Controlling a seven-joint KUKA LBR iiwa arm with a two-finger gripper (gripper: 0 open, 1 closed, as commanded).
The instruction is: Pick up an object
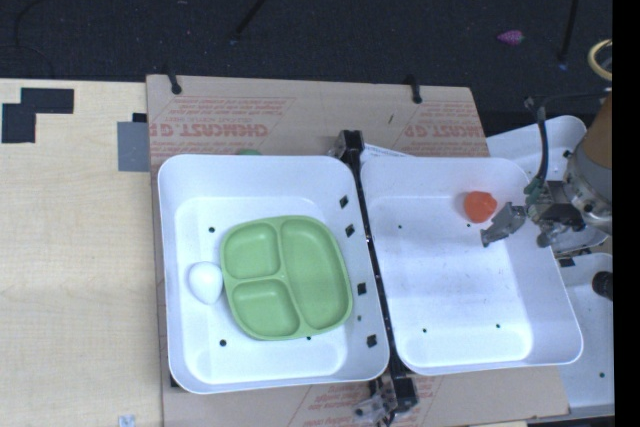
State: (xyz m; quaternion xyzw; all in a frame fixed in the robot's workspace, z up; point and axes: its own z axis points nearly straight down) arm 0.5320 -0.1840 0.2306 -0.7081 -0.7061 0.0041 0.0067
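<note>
You've got the right bin (470, 315) as reference; left bin (200, 185) beside it holds green divided plate (285, 275) and white egg (206, 281); gripper (530, 225) at right bin's upper right, fingers spread, nothing between; orange ball (480, 206) just left of it.

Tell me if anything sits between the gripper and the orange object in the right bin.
Nothing visible does. The orange object lies on bare white floor of the right bin, just left of the gripper, with open space between them.

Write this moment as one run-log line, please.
claw: open, over right bin | orange ball: beside claw, not held | left bin: green tray, white egg
</note>
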